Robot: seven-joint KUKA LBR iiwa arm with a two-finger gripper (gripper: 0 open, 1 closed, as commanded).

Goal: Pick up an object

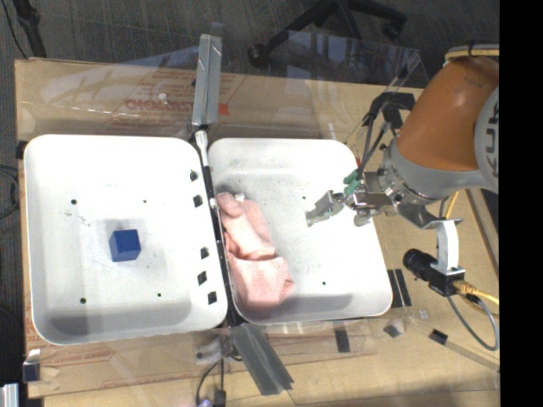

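Over the right bin (356,155), the end effector (321,209) hangs with nothing pinched, grip state unclear, beside a pink cloth (251,248).

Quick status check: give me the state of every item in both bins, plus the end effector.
blue cube: resting flat in the left bin, untouched.
pink cloth: crumpled, lying along the left wall of the right bin, not gripped.
end effector: over the right bin, to the right of the cloth and apart from it, holding nothing.

Arm (441,134) reaching leftward, pincer (322,209) low
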